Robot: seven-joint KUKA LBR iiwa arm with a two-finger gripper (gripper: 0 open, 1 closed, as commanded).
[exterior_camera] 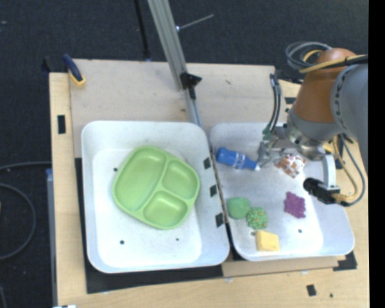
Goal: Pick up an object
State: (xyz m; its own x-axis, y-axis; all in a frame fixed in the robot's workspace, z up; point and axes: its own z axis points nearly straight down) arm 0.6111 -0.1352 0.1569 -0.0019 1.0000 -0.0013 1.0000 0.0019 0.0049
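Note:
In the right bin (pixel 333 233) lie several small objects. A blue bottle-shaped object (pixel 235 159) rests on its side near the bin's left wall. My gripper (pixel 267 154) hangs low over the bin, right at the blue object's right end. Just right of the gripper is a white and red patterned object (pixel 290 165). Toward the front are a purple toy (pixel 295 205), a green blob (pixel 239 206), a speckled green ball (pixel 257 217) and a yellow block (pixel 267 240).
The left bin (pixel 102 249) holds a light green divided plate (pixel 156 186). A metal post (pixel 170 37) slants up from the bench behind the bins. Black cables (pixel 337 194) hang from the wrist over the right bin's right side.

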